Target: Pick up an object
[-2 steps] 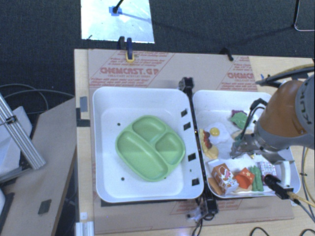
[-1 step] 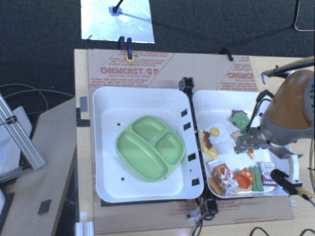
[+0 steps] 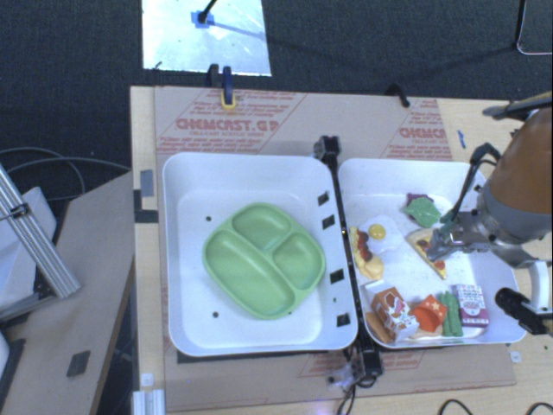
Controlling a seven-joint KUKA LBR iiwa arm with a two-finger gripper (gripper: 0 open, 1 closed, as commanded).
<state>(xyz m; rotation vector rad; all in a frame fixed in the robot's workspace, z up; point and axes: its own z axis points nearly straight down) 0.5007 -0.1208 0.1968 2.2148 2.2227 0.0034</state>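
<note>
gripper (image 3: 442, 242) low in right bin (image 3: 484, 173), right over pizza slice (image 3: 425, 249); open or closed, can't tell.

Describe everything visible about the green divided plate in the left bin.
The green divided plate is pale green, looks like smooth plastic, and has rounded corners. Raised ridges split it into three compartments: one long one along its lower-left side and two smaller ones toward the upper right. It lies flat, right side up, turned at a diagonal, near the middle of the left bin, touching only the bin floor.
</note>
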